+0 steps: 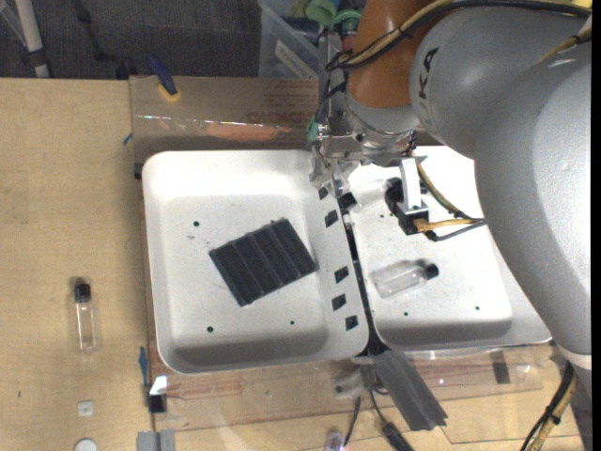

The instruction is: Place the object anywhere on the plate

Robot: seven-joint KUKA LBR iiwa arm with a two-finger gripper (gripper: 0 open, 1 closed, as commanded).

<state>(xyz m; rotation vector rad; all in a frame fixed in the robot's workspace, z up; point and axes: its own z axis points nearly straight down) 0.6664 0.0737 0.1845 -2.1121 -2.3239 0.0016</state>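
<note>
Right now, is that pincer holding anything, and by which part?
It cannot be told: the pincer hangs over the ridge between the bins. The clear vial lies apart in the right bin.

1. Light falls bright from above on my white bins (235, 172); their rims glare, washed near white.
2. My arm (507, 92) looms large and soft, out of focus.
3. The background beyond the bench's far edge sits dim; the picture is slightly grainy.
</note>
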